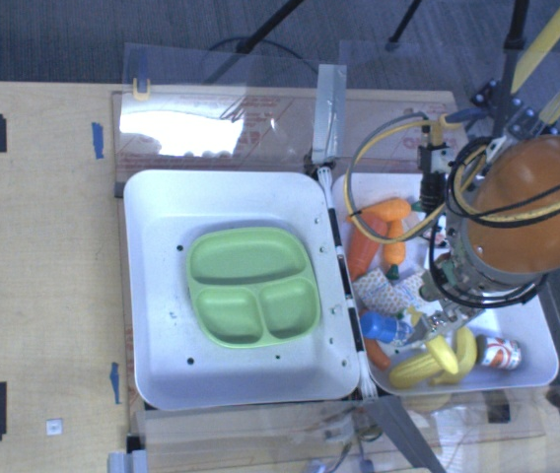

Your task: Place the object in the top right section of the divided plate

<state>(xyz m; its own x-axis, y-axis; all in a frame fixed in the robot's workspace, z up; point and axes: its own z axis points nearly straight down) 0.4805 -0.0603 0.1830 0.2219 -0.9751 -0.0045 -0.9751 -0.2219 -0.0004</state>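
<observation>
A green divided plate (251, 285) lies in the middle of the left white bin (152, 215), with one long section at the top and two smaller ones below. The arm (526, 205) reaches over the right bin (541, 348). Its gripper (442, 320) hangs low among a pile of toy food, just above yellow bananas (436, 360) and next to a blue item (381, 327). I cannot make out the fingers against the clutter.
The right bin also holds orange carrots (379, 227), a patterned packet (390, 288) and a small can (502, 354). Yellow cables (388, 141) loop off the wrist. A clear panel (221, 116) stands behind the left bin, a metal divider (327, 116) between the bins.
</observation>
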